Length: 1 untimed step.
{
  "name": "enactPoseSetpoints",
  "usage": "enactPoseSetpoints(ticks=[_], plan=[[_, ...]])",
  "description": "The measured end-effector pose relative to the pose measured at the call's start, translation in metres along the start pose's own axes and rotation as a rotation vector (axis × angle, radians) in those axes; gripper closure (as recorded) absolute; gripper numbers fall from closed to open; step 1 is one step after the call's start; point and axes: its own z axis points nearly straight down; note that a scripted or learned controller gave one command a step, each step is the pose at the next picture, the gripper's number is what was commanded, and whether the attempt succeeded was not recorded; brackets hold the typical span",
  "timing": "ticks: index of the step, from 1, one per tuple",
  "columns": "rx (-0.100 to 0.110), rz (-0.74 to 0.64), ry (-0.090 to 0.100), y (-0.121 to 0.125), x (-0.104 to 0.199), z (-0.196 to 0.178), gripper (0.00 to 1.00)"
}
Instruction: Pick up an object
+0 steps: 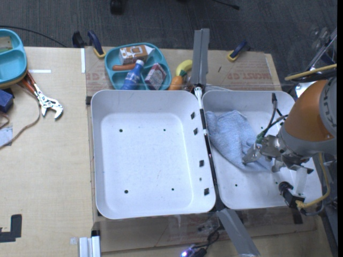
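Note:
A crumpled light-blue cloth [231,134] lies in the right bin [236,194], spread from its upper left toward the middle. My gripper [255,154] is low in that bin at the cloth's lower right edge, its metal fingers touching the fabric. The arm's orange band [311,114] and grey wrist sit just right of it, covering the bin's right side.
The left bin [150,157] lies beside the right one, with a grey divider post [200,58] behind them. A teal tray [136,66] of small items, a banana [184,67] and clamps sit at the back. A wrench [47,104] lies on the bench at left.

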Motion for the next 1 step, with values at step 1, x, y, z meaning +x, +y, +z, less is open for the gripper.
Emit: enactPoseSetpoints(ticks=[1], plan=[[-0.001, -0.130, -0.001, -0.0102, -0.0143, -0.1139, 0.00]])
